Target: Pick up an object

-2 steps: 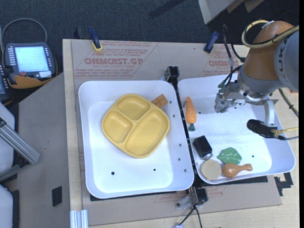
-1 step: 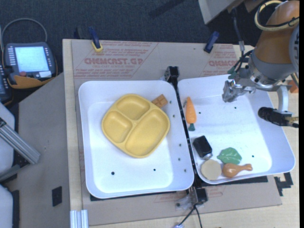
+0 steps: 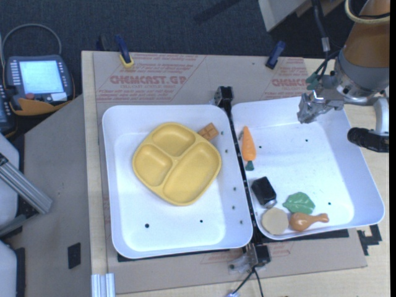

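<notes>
Fingers state: cannot tell; my gripper (image 3: 309, 112) is over the right bin's (image 3: 346, 166) far edge, holding nothing I can see. Smooth orange carrot (image 3: 248, 144) by its left wall; black block (image 3: 263, 190), leaf (image 3: 299, 202), round tan disc (image 3: 275, 220), drumstick (image 3: 305, 221) near front. Glossy yellow divided plate (image 3: 177, 163) in left bin (image 3: 124, 197). Board (image 3: 148, 76) reads "CHEMCAST".

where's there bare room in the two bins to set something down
Right bin: its middle and far right floor, between the carrot and the right wall, is bare. Crowded along its near edge: black block, green leaf, drumstick, tan disc. Left bin: bare strip in front of the yellow plate.
</notes>
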Controlling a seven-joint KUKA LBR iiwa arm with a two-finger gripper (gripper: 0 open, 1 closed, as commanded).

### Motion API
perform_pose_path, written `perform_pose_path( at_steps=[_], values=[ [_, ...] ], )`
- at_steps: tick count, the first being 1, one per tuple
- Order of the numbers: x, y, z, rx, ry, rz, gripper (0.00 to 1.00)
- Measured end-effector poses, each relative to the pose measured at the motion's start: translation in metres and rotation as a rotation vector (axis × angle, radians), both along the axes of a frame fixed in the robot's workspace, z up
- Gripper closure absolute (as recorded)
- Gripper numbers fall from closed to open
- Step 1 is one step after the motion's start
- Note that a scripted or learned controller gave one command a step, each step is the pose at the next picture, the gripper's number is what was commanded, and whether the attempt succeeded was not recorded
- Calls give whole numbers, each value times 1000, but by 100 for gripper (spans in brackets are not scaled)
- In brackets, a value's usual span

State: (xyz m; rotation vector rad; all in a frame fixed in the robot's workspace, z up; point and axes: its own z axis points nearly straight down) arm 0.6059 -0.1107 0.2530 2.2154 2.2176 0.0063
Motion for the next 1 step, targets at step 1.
perform_pose_path(
  at_steps=[1],
  values=[
    [-26, 53, -13, 5, 12, 4, 100]
  ],
)
